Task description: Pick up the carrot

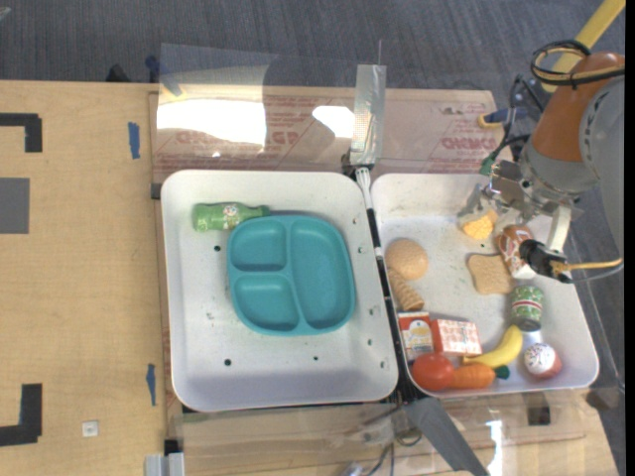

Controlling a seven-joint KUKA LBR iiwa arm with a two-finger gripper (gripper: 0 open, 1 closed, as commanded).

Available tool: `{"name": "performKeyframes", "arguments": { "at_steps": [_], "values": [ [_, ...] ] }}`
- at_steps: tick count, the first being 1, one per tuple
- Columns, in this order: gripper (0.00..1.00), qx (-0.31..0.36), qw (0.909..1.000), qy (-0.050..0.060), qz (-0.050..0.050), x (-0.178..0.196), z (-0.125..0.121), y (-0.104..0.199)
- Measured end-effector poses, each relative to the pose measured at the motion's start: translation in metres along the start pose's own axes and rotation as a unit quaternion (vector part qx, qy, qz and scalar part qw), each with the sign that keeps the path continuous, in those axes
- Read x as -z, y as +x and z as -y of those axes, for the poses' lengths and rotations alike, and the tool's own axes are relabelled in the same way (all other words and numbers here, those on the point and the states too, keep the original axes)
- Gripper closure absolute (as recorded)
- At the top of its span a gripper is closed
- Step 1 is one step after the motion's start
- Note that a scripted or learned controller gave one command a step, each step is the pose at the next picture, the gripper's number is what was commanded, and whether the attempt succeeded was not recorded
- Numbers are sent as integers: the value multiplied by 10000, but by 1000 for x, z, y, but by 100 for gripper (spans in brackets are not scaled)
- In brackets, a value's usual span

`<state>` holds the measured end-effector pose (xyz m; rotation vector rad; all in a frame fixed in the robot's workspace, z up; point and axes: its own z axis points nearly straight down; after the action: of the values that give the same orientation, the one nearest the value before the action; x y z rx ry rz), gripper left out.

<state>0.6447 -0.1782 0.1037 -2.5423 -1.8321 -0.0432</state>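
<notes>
carrot [477, 375] in right bin [580, 315], teal tray [291, 272] in left bin [189, 296]

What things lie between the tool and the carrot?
In the camera view, between the tool and the carrot lie a toast slice and a banana.

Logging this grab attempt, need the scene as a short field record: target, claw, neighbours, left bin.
target: carrot, lying at the right bin's near edge
touching target: red tomato-like item on its left, banana over its right end
claw: at the right bin's far side, above an orange-yellow piece, apart from the carrot
claw contents: cannot tell
left bin: teal divided tray, green bottle on its side
</notes>
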Motion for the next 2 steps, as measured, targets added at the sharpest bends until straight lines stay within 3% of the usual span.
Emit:
{"name": "performKeyframes", "arguments": {
  "at_steps": [1,2],
  "values": [
    [100,-1828,9831,44,117,-2,21,-4],
    [100,-1177,9930,-27,122,146,32,5]
  ]
}}
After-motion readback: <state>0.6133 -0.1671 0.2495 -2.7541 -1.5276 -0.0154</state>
